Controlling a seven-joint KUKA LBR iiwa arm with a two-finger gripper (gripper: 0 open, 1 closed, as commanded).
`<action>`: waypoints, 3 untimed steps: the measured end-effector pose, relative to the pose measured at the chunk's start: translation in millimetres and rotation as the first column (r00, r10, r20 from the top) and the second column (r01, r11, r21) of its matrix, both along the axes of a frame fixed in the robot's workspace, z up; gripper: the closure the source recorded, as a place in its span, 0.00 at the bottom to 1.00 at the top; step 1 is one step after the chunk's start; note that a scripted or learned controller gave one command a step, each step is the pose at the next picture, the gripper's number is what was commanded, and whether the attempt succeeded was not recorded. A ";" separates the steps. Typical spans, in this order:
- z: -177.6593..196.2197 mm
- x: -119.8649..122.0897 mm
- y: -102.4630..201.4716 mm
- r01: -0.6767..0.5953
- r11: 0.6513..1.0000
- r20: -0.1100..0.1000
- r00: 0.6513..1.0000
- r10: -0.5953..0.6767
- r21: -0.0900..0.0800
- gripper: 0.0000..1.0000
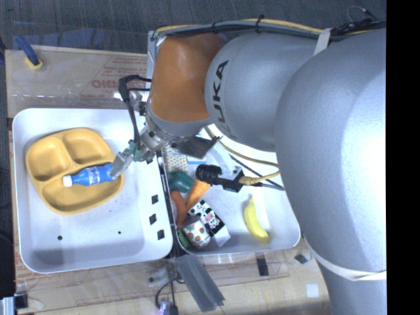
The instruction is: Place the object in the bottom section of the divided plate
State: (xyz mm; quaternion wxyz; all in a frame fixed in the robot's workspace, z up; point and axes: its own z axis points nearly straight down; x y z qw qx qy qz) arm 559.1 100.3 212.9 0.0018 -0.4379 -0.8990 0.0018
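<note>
Bottle [91, 176], blue with a white cap, lies in the bottom section of the yellow divided plate [65, 151] in the left bin [79, 241]. The gripper [125, 160] touches its end; whether the claw pinches it cannot be told.

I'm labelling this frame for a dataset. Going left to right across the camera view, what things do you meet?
Yellow divided plate → blue bottle → gripper → carrot → banana.

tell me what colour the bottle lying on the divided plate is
Blue with a white cap; the bottle shows in the camera view.
</note>
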 end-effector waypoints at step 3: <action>0.0 0.0 0.0 0.000 1.000 0.000 1.000 0.000 0.000 0.00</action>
